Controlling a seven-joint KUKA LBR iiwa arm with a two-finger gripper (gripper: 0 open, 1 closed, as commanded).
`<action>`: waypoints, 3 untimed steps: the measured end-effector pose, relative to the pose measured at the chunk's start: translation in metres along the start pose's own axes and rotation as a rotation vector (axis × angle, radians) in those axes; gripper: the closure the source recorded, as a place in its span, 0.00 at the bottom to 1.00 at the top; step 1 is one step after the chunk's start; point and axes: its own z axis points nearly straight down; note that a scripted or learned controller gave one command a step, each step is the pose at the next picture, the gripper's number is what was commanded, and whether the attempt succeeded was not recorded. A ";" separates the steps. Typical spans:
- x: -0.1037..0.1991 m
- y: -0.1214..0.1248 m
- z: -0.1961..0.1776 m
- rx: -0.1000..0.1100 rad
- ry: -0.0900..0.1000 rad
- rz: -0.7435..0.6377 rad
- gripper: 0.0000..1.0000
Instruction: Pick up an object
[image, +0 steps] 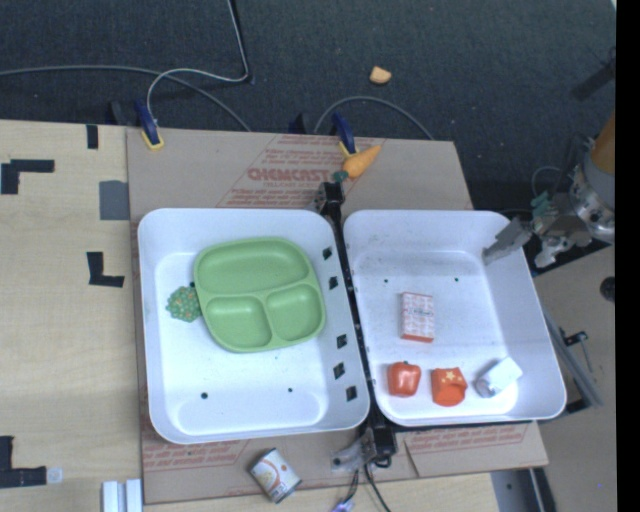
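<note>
Jaws (510, 243) state unclear at right bin (520, 300) rim, glossy green sectioned plate (260, 293) left

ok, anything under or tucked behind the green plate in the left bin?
A green bumpy toy pokes out at the green plate's left edge, touching it. Whether it reaches underneath, or anything else lies beneath, is hidden by the plate.
</note>
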 end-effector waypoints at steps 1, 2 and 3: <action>0.061 0.015 0.130 0.003 0.002 -0.001 0.00; 0.118 -0.002 0.171 0.002 0.001 -0.001 0.00; 0.118 -0.002 0.161 0.002 0.001 -0.002 1.00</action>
